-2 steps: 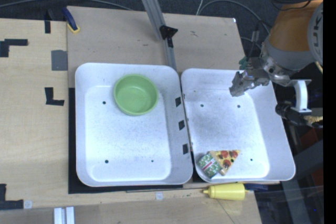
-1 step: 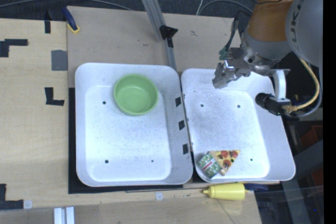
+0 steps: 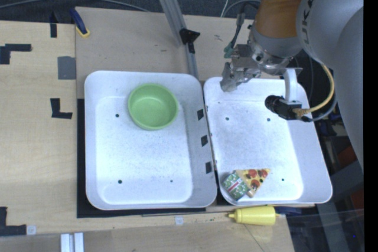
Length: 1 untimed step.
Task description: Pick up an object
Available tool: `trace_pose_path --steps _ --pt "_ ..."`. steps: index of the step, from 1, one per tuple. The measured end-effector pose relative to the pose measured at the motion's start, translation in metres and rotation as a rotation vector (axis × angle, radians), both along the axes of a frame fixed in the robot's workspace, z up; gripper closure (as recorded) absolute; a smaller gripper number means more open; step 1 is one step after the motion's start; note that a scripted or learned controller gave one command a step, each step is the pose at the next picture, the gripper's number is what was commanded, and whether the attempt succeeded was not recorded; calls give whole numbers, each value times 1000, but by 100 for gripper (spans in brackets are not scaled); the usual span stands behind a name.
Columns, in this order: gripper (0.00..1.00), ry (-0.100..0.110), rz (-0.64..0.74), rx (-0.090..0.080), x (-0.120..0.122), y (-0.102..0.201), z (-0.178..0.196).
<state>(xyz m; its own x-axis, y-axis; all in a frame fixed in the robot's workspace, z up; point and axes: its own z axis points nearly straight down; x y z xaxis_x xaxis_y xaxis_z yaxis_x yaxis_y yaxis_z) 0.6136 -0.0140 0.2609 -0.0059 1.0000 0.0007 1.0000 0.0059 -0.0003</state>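
Observation:
A green bowl (image 3: pixel 153 105) sits upright in the left bin (image 3: pixel 106 186), near its back. A small colourful packet (image 3: pixel 243 180) with red, yellow and green print lies in the near left corner of the right bin (image 3: pixel 295 150). A yellow bottle (image 3: pixel 256 215) lies on its side on the bench just outside that bin's front rim. My gripper (image 3: pixel 229 83) hangs over the back left corner of the right bin, far from the packet. Nothing shows between or under its tips.
A grey metal pole (image 3: pixel 171 9) slants across the bench behind the bins. The arm's grey body and orange band (image 3: pixel 283 3) fill the upper right. A black cable fitting (image 3: pixel 280 106) hangs over the right bin's back.

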Motion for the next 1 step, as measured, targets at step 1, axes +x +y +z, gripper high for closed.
trace_pose_path --steps 1 --pt "100 0 0 0 20 43 -4"
